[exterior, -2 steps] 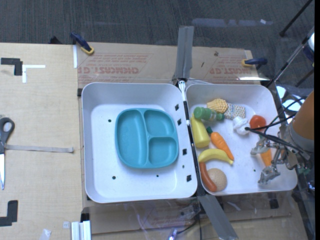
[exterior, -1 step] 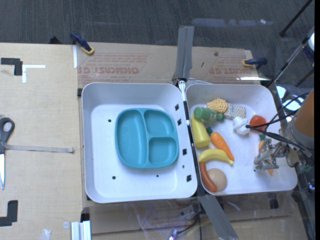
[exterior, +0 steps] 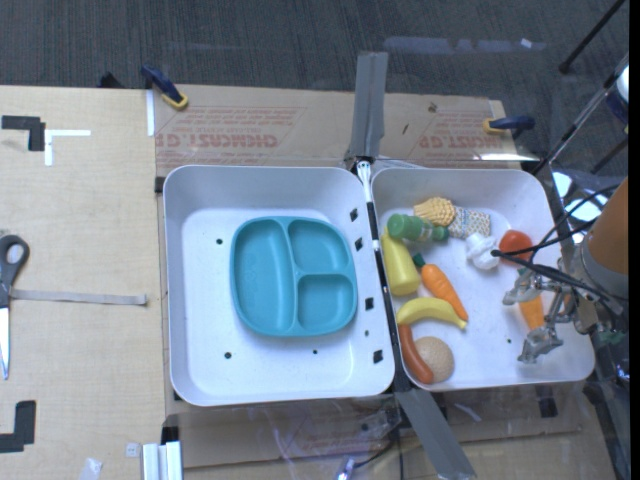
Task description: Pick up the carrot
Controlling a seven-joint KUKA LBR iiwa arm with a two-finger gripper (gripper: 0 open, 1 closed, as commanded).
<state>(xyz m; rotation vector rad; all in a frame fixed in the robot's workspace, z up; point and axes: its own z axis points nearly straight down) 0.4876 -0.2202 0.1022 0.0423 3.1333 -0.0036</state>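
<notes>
Lying in the right bin (exterior: 480, 370), the carrot (exterior: 443, 290); gripper (exterior: 538, 318) spread apart.

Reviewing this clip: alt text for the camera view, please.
A carrot lies among toy foods in the right bin, beside a banana, while the gripper sits apart from it near that bin's right side. The left bin holds a teal divided plate.

We see a divided plate (exterior: 295, 276) in the left bin (exterior: 190, 368), the carrot (exterior: 443, 290) in the right bin (exterior: 560, 373), the gripper (exterior: 534, 320) to its right.
</notes>
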